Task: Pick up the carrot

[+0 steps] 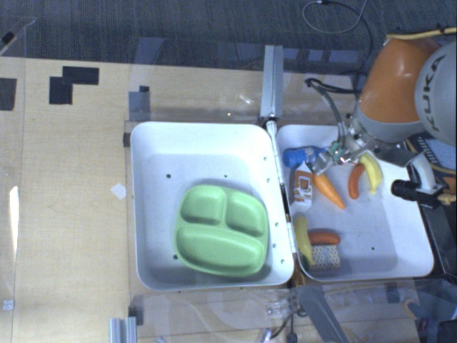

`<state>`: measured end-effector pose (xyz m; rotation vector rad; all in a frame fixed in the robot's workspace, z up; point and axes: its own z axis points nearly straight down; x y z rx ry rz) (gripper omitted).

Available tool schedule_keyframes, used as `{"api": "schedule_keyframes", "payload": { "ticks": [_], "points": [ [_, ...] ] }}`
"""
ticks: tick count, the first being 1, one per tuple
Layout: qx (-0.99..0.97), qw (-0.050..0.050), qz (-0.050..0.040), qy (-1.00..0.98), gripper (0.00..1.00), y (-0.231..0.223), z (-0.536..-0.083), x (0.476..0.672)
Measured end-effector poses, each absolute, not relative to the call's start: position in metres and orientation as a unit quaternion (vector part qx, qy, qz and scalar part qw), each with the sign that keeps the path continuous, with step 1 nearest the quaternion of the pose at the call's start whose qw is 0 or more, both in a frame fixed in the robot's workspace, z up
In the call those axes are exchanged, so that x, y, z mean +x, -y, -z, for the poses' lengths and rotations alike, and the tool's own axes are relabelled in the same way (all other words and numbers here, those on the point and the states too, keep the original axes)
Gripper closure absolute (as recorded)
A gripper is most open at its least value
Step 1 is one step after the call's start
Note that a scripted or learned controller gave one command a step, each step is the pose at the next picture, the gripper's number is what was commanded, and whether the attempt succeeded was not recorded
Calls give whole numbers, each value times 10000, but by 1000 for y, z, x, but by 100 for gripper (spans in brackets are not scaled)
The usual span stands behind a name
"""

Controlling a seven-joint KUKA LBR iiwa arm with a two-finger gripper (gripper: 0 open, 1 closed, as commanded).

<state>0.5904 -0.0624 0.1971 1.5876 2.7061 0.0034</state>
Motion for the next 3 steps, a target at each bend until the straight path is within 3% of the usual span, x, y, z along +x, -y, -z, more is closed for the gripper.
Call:
{"api": "schedule_keyframes", "payload": {
  "ticks": [1,2,3],
  "points": [
    [4107,15,-8,-9117,100,47,-214,489],
    [2449,41,-7,-9695,100,65,-280,490],
    [1183,25,-3,-9930,100,65,-234,490]
  ]
}}
